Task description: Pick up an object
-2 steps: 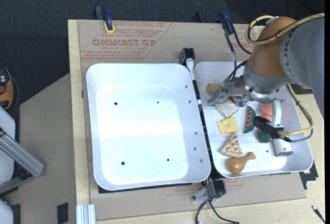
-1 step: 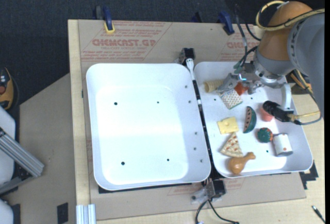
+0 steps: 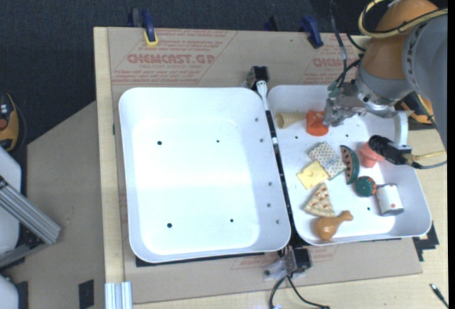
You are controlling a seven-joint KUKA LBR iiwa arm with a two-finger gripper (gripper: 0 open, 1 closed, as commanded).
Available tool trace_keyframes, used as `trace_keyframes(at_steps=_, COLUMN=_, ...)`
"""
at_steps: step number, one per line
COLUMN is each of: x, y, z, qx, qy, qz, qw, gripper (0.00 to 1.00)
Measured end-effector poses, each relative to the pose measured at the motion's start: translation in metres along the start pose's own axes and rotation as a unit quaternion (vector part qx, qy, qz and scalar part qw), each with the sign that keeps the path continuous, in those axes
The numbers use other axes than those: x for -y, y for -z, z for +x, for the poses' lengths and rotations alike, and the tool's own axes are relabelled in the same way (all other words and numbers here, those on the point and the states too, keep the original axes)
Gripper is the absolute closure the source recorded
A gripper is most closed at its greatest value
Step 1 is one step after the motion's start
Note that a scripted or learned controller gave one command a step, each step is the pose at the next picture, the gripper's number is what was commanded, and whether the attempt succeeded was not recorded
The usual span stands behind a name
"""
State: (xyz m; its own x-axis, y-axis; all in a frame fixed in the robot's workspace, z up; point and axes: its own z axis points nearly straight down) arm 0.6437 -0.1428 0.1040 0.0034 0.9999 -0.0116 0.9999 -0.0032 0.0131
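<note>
The right bin (image 3: 419, 219) holds a scatter of toy food. An orange-red piece (image 3: 316, 123) lies near its far left corner, with a beige cone-shaped piece (image 3: 288, 119) just left of it. My gripper (image 3: 335, 113) hangs low at the right side of the orange-red piece, touching or nearly touching it. Nothing shows lifted off the bin floor. Further forward lie a checkered piece (image 3: 325, 155), a yellow cheese wedge (image 3: 311, 175), a watermelon slice (image 3: 348, 164), a pizza slice (image 3: 319, 201) and a chicken drumstick (image 3: 330, 224).
A pink piece (image 3: 370, 155), a teal ball (image 3: 365, 185) and a white can (image 3: 389, 199) sit on the right bin's right side. The left bin (image 3: 128, 158) stands beside it, wall to wall. The arm's orange band (image 3: 398, 23) rises over the far right corner.
</note>
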Motion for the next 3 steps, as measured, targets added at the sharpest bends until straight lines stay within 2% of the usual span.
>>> trace_keyframes(at_steps=1, x=0.008, y=0.002, z=-0.027, qx=-0.005, qy=0.0, qz=0.005, qw=1.0, gripper=1.0)
trace_keyframes(at_steps=2, x=0.044, y=0.01, z=-0.043, qx=-0.006, qy=0.0, qz=0.008, qw=1.0, gripper=1.0)
trace_keyframes(at_steps=3, x=0.1, y=0.001, z=-0.074, qx=-0.014, qy=0.003, qz=0.01, qw=0.9999, gripper=1.0)
